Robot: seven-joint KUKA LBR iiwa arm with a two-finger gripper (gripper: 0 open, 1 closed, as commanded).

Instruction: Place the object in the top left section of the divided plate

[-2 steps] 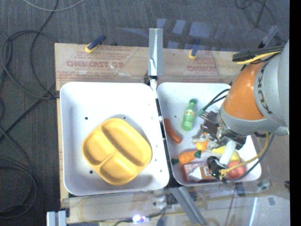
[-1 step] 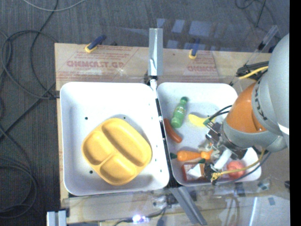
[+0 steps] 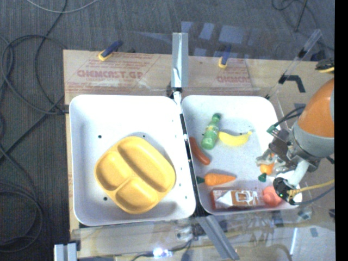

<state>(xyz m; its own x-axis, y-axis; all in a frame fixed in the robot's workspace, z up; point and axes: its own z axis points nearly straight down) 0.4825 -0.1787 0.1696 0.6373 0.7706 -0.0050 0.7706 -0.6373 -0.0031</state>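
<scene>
Dark carpet with loose cables surrounded the bench point(image 3: 109, 72), on which two white bins were set side by side.

From the fixed overhead camera, the yellow divided plate point(image 3: 136, 174) was seen lying tilted in the left bin point(image 3: 87, 118), with nothing in any of its sections. In the right bin point(image 3: 244, 105) were found a green bottle point(image 3: 210, 131), a banana point(image 3: 235, 138), a sausage point(image 3: 199, 151), a carrot point(image 3: 219, 178), a flat packet point(image 3: 235, 198) and a red piece point(image 3: 272, 196). The gripper point(image 3: 272, 165) was placed low at that bin's right edge, above the red piece; whether it was open, or held anything, could not be told. The picking step was judged to be in hand. A secure grasp would be called for next, then a carry across to the plate's top left section.
</scene>
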